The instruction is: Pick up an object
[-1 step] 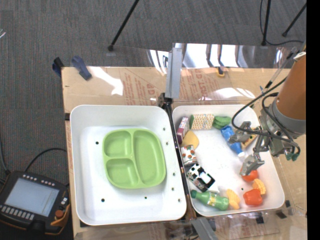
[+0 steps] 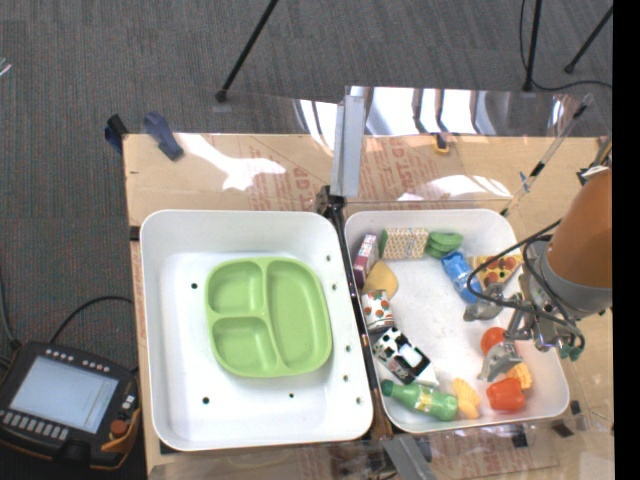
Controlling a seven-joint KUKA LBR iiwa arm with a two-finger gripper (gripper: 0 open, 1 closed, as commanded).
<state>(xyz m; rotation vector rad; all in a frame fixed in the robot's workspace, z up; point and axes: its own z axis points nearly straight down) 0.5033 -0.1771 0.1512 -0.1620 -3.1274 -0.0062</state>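
The arm is reaching in over the right bin (image 2: 500,220), its pincer (image 2: 508,348) hanging low above the toys by that bin's right wall. The two grey fingers are spreading apart — nothing is sitting between them — so I am judging this as the approach step: pincer open, no grasp made yet.

Nearest candidates: a round orange-red piece (image 2: 492,339) is lying just beside the finger tips, on the side toward the bin's middle, and an orange-red pepper-like toy (image 2: 506,395) is sitting near the bin's front right corner, just below the fingers. A yellow piece (image 2: 465,396) and a green bottle (image 2: 425,399) are lying along the front wall; a black-and-white box (image 2: 400,353) is resting near the left wall; a blue toy (image 2: 460,273) and a patterned block (image 2: 405,242) are toward the back wall.

The next move is calling for a straight descent with the fingers straddling one piece — likely the round orange-red one — then closing and lifting. Risk: the crowded pieces may be nudged aside.

The left bin (image 2: 160,268), beside the right bin, is holding a green divided plate (image 2: 268,316).

Writing: red reversed lettering is showing on the bench (image 2: 250,173) behind the bins, too glared to read. Labels on the boxes are too small to make out.
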